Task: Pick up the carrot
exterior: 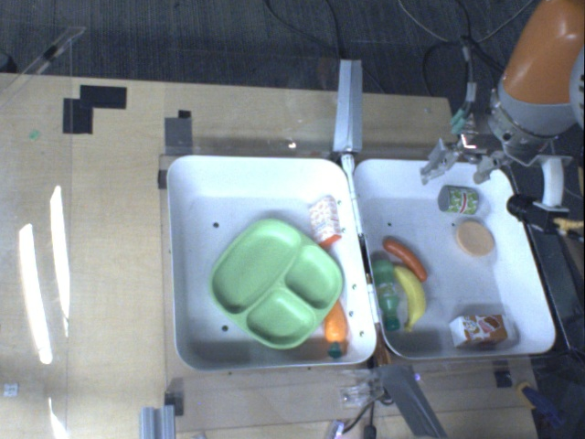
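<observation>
A KUKA arm's gripper [462, 160] hangs with fingers spread and nothing between them over the upper edge of the right bin [539, 337], at the upper right of the frame, just above a small green-labelled can [459, 199]. The carrot [335, 326] lies across the divide, in the lower right corner of the left bin [183, 245], wedged between the green divided plate [277, 282] and the bin wall. That tight spot is the likely trouble: descending fingers could strike the plate rim or the wall and close on air. A second risk sits nearer the gripper, where an orange-red sausage-shaped toy [405, 257] beside a banana [412, 296] could be mistaken for the target.
</observation>
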`<action>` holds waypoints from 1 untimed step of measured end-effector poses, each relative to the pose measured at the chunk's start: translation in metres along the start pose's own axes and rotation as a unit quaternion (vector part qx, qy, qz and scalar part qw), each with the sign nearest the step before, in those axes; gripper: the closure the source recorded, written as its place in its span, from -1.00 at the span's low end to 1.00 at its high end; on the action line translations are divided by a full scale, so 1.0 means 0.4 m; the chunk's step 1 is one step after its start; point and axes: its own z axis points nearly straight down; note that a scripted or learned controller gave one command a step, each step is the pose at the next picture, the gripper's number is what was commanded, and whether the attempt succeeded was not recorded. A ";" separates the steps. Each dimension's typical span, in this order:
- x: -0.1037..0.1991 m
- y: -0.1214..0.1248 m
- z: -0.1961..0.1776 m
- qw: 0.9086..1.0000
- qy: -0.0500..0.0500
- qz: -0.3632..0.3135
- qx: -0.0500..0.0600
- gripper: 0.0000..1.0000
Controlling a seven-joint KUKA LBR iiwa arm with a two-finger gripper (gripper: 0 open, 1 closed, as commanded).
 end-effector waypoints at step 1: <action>0.202 -0.097 -0.232 0.995 0.000 -0.097 -0.002 -1.00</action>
